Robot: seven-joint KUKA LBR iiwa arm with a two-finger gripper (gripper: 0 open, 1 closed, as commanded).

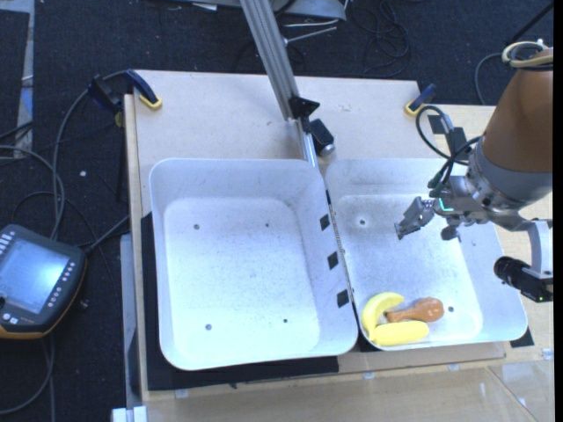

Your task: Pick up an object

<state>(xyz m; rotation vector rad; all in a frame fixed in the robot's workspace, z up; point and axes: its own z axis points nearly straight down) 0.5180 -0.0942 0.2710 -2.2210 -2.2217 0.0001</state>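
A pale, light-wood table (229, 117) stands on dark carpet-like floor (79, 25) strewn with black cables (40, 161), and it carries two shallow white plastic bins side by side: the left-hand bin (176, 236) and the right-hand bin (466, 275), whose inner rims meet along a line marked by small black tabs (334, 260). A slanted silver aluminium rail (268, 42) crosses the back of the table and ends in a dark clamp (312, 126) just above where the bins meet. Yellow-tipped clamps (145, 95) grip the back corners of the table. On the floor to the left lies a grey handheld control pendant with a dark screen (35, 280). The grey arm with its orange band (523, 117) comes in from the right, and its two-finger gripper (412, 221) hangs over the back half of the right-hand bin, well apart from the objects. The fingers look slightly parted with nothing between them, though they are small and dark against the bin, so this is not certain. Near the front edge of the right-hand bin lie a curved yellow banana-shaped toy (383, 310), a short yellow oblong piece (402, 333) just in front of it, and an orange-brown drumstick-shaped toy (420, 309) touching them on the right. Nothing stands between the gripper and this cluster.
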